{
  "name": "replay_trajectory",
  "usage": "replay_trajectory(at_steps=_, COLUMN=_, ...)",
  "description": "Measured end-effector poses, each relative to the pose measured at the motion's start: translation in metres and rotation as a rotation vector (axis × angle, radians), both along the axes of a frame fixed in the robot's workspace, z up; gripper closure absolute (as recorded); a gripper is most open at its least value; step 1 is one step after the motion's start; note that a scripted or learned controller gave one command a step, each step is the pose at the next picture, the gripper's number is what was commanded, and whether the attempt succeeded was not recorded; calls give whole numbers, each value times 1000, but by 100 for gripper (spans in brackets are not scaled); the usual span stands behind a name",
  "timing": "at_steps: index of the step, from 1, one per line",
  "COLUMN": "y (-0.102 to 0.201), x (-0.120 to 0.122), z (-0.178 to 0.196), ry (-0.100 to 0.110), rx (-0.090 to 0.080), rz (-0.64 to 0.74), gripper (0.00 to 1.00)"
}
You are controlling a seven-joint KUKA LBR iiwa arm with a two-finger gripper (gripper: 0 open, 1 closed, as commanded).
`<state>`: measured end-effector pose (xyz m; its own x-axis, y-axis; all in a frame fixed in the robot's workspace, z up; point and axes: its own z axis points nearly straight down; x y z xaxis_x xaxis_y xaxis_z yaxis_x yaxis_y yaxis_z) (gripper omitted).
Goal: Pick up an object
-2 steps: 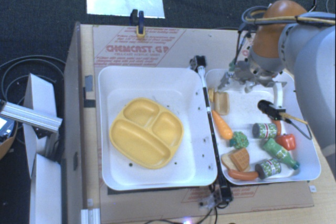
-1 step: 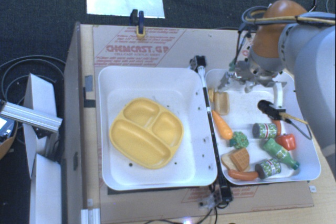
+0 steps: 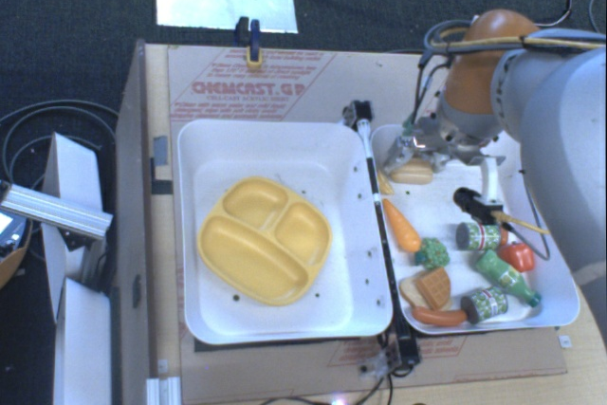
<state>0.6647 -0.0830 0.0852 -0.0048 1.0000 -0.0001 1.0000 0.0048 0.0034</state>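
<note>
**Approach phase: hand over right bin**

Observe the grey arm with orange band [image 3: 503, 62] reaching into the right shallow white bin [image 3: 555, 299]. Its hand [image 3: 414, 152] hangs at the bin's far left corner, just above a pale tan bread-shaped toy [image 3: 411, 173]. Whether the hand is spread or pinching cannot be determined. Likely next: descend and grip the toy.

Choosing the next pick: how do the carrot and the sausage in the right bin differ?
The carrot is orange and tapered; the sausage is redder and even in width. The carrot lies slanted beside the divider, while the sausage lies nearly level along the near wall, beside the waffle. Both are slim and lie flat.
</note>
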Motion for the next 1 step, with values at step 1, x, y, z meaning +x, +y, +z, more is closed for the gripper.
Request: replay_trajectory(at_steps=1, y=0, x=1, z=11, ry=-2, rx=0, rz=2, gripper=100)
